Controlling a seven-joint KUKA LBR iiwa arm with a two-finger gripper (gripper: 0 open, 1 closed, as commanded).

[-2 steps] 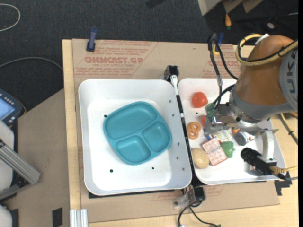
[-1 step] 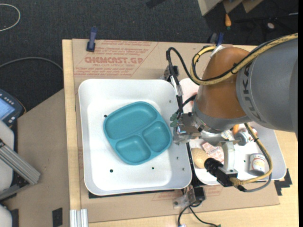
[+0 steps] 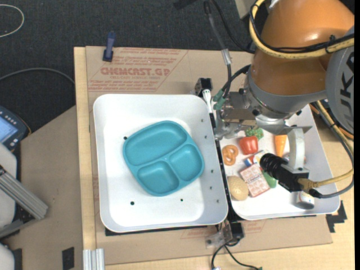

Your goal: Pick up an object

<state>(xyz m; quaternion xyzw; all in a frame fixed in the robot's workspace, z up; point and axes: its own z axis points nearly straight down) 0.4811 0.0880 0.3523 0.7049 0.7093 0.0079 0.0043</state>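
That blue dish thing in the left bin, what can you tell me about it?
The teal plate looks like smooth moulded plastic, with rounded corners and three compartments: one long section and two smaller ones. It lies flat, turned at an angle, near the middle of the left bin. Its compartments hold nothing, and it touches just the bin floor.

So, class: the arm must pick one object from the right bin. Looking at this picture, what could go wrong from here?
1. The small items are crowded: the red pepper-shaped toy, the pretzel-shaped piece and the printed packet lie close together, so a grasp may catch two or nudge a neighbour.
2. The tan rounded lump lies near the white right bin's wall, which might block the hand.
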